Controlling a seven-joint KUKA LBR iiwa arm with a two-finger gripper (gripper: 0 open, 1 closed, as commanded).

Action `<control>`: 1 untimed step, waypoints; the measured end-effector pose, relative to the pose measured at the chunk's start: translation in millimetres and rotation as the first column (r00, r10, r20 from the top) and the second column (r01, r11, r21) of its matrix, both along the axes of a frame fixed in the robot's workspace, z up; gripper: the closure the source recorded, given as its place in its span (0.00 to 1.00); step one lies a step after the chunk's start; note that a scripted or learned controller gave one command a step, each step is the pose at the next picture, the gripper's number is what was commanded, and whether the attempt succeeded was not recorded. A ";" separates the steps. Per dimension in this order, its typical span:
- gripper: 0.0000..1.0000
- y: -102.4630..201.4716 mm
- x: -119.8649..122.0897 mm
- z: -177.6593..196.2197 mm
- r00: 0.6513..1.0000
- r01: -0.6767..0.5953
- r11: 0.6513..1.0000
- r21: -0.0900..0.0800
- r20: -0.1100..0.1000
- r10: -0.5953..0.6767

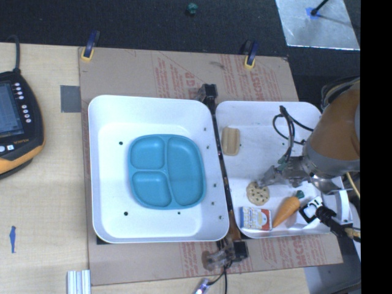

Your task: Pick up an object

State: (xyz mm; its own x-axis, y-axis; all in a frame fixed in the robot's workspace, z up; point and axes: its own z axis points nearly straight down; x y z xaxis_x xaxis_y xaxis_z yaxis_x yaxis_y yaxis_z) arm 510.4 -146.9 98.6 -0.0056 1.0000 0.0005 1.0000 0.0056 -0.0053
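Carrot [286, 211] lies just below the claw [283, 171], whose state I cannot tell.

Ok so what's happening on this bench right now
A grey and orange robot arm reaches into the right bin from the right. Its gripper sits low, just above a cookie, with a toy carrot, a small carton and a tan piece nearby. Nothing looks picked up yet. The left bin holds a blue divided plate.
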 end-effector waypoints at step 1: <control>0.00 46.3 34.9 -7.0 1.000 -0.002 1.000 -0.001 0.002 0.002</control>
State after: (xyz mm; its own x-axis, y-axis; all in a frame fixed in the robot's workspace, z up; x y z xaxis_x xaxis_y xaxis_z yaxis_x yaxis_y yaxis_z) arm 545.3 -100.6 91.6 -0.0073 1.0000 -0.0007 1.0000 0.0073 -0.0030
